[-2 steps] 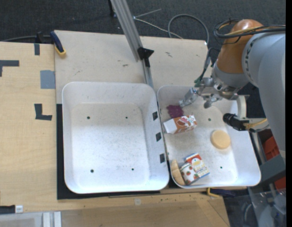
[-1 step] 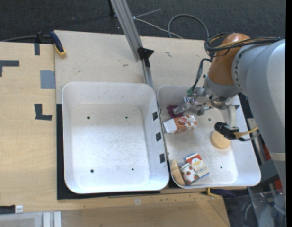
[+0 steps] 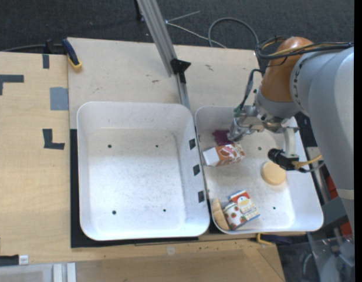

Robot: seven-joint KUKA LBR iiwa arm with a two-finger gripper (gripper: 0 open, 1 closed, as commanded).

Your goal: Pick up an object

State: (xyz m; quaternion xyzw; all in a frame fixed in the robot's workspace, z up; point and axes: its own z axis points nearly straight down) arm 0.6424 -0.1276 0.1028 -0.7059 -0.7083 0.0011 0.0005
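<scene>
I see the right bin (image 3: 304,213) holding a carton (image 3: 242,209), a tan disc (image 3: 274,174) and a red-white packet (image 3: 225,154); the gripper's (image 3: 236,131) grip I cannot tell.

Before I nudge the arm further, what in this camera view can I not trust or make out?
- Gripper: small and blurred over the right bin; finger state unreadable.
- Dark purple item: partly covered by the gripper, identity unclear.
- Red-and-white packet: contact with the gripper undecidable.
- Carton: print too small to read.
- Tan round piece: blurred; the black fitting overlaps its top edge.
</scene>
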